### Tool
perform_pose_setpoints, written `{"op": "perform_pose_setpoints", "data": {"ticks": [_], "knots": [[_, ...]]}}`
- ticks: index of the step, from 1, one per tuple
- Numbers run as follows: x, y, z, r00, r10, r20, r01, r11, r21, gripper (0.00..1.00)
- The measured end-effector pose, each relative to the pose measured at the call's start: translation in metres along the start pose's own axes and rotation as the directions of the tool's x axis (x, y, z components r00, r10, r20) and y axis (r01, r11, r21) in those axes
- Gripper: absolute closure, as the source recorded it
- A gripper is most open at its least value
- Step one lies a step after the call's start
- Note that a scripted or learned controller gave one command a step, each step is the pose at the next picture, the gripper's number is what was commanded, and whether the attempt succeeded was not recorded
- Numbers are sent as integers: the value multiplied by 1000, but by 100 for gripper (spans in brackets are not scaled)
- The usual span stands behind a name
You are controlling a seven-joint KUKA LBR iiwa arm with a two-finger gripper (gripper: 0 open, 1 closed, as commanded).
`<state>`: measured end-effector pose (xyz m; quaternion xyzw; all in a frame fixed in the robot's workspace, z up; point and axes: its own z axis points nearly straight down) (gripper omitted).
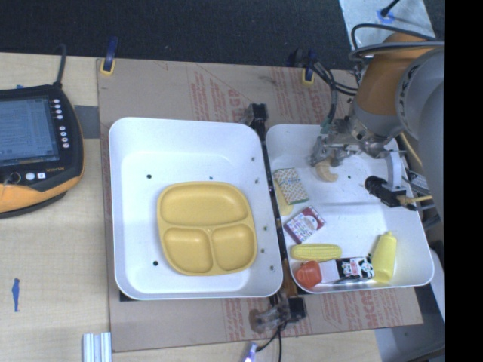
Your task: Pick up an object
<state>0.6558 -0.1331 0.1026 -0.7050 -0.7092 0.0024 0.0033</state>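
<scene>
Low in the upper right of the frame, the gripper [329,159], fingers apparently apart, hangs just above a small tan piece [326,173] in the right bin [419,271]; a slight offset could nudge it away.

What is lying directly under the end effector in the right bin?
A small tan, rounded piece lies on the shallow white right bin, just below the end effector. The end effector covers its upper part, so I cannot identify it.
</scene>
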Motion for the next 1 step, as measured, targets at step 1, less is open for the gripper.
{"op": "perform_pose_setpoints", "data": {"ticks": [1], "knots": [[72, -63, -90, 1000, -1, 1, 1, 1000, -6, 100]]}}
